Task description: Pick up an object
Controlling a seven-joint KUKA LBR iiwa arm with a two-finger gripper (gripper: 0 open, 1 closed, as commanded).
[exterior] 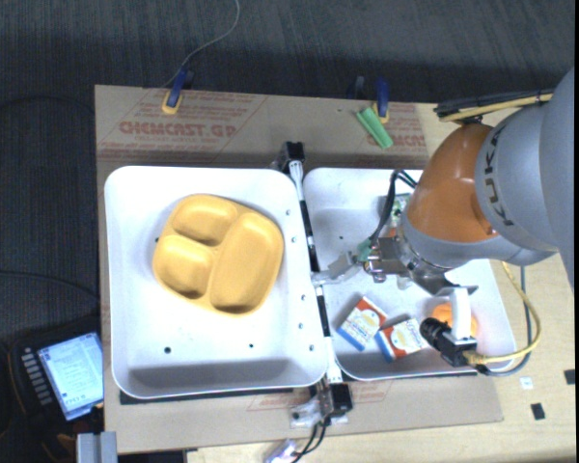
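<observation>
In the right bin [343, 201], my gripper [372, 258] hangs low over the middle, under the grey and orange arm, which hides much of that bin. Two small blue, white and orange cartons lie near the front wall: one [360, 323] just below the gripper, the other [401, 339] to its right. An orange item [463, 318] sits at the front right, partly behind the wrist. I see nothing held by the gripper. A yellow sectioned tray [217, 254] lies in the middle of the left bin [135, 355].
Both bins rest on a cardboard sheet [270, 123]. A green marker-like piece [374, 126] and two blue clips [177, 89] [382, 95] sit at its back edge. A black divider rail [307, 230] runs between the bins. A tablet [68, 372] lies at lower left.
</observation>
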